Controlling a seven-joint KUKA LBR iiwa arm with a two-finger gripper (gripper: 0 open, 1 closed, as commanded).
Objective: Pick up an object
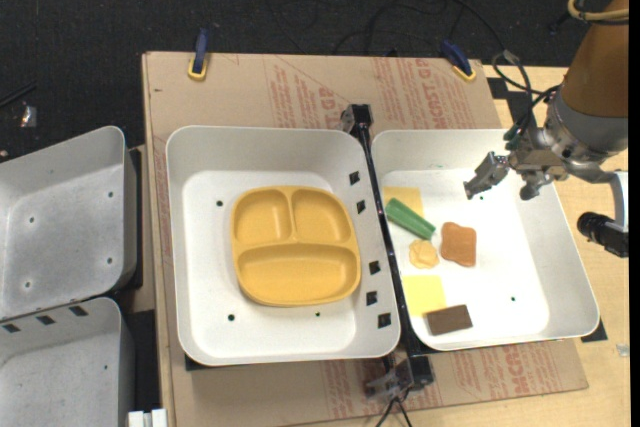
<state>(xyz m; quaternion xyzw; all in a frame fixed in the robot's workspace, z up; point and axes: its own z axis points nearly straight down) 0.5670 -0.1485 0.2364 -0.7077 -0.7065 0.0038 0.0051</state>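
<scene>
Two white bins sit side by side on my bench (250, 80), which is topped with a cardboard sheet clipped at its far edge. My tool (505, 177) hangs over the upper right part of the right bin (520, 265), with the grey arm and its orange band (600, 45) coming in from the right. One finger (485, 175) points down and to the left and another (530, 183) sits to its right; I see a gap between them and nothing held there, so I read the tool as open.

Five pickable things lie in the left half of that bin, well apart from the tool. A green stick-shaped piece (410, 218) rests partly on a pale yellow slice (403, 201). Just below it lie a small tan round piece (424, 254) and, touching it on the right, an orange-brown lump (460, 244). Nearer me are a yellow square (421, 292) and a dark brown rectangular block (448, 319), just beside each other.

In the left bin (190, 215) lies a yellow divided tray (296, 246) with three compartments.
</scene>
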